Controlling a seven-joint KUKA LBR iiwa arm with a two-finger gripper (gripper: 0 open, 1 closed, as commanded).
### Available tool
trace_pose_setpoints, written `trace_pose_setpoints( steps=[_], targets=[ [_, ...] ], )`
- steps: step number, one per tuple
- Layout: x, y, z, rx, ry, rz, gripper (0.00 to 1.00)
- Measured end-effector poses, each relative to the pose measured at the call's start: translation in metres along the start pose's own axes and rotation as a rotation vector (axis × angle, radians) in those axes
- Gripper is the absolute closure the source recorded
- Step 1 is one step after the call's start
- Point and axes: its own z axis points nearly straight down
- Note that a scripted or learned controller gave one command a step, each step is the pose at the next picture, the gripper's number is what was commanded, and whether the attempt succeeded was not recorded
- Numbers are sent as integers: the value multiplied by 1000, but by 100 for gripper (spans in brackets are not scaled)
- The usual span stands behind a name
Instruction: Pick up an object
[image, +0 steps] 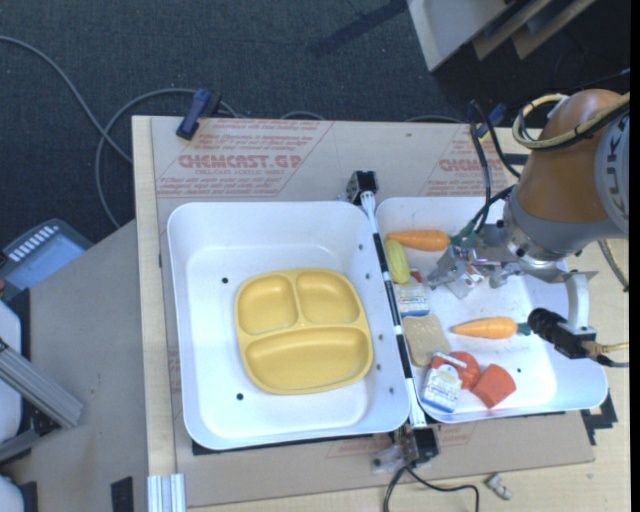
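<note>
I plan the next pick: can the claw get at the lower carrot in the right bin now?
Probably yes. The claw hangs just above-left of that carrot, which lies alone on bare bin floor with nothing over it.

Yellow divided plate (301, 329) in left bin (190, 300); toy foods in right bin (570, 390).

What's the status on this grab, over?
Gripper low in right bin, nothing seen held. Carrots lying free either side. Path unobstructed.
</note>
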Motion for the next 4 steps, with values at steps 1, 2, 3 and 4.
trace_pose_setpoints(
  steps=[1, 2, 3, 4],
  targets=[
    [-62, -39, 86, -14, -4, -2, 0],
    [-63, -39, 77, -15, -6, 0, 100],
    [-63, -39, 67, -17, -7, 0, 100],
    [-62, -39, 67, -16, -7, 0, 0]
  ],
)
